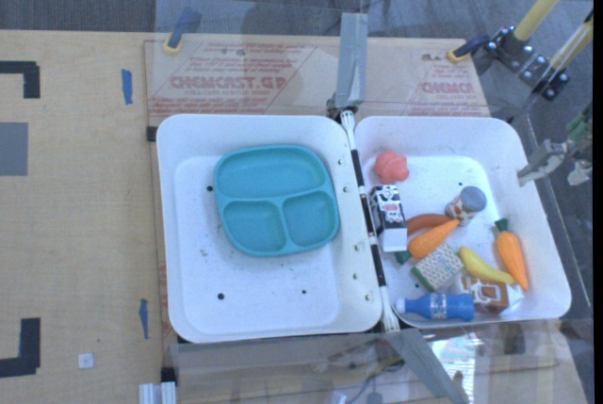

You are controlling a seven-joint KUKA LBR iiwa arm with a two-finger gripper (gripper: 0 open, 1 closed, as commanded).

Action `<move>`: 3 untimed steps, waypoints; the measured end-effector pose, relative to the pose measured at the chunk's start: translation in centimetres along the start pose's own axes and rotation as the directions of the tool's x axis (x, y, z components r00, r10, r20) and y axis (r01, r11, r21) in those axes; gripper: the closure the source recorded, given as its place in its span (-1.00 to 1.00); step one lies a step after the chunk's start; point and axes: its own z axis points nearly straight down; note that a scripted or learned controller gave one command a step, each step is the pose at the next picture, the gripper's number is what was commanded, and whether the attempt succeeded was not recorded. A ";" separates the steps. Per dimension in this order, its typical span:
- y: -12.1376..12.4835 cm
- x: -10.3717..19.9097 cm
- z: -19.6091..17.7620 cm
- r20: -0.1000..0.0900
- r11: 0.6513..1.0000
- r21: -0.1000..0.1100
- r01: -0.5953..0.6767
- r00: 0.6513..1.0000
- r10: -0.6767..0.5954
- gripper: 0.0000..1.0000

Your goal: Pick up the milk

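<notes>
The milk (387,207) is a small white carton with black cow patches. It lies in the right bin (528,298), close against that bin's left wall, just below a pink-red round toy (391,167). My gripper (549,162) hangs at the right bin's right rim, partly cut off by the frame edge and far to the right of the milk. Nothing is seen in its grasp.
A teal divided plate (275,199) sits in the left bin (188,298). Beside the milk in the right bin lie two carrots (433,238) (512,259), a small can (466,202), a banana (485,266), a cracker (435,269), a blue bottle (438,306) and a brown carton (492,297).
</notes>
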 end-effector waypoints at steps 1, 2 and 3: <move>1.1 2.5 17.8 -0.002 0.994 -0.006 0.106 0.994 -0.106 -1.00; 7.6 0.5 18.8 -0.007 0.992 -0.008 0.130 0.992 -0.130 -1.00; 13.3 5.2 18.9 0.001 0.994 -0.003 0.106 0.994 -0.106 -1.00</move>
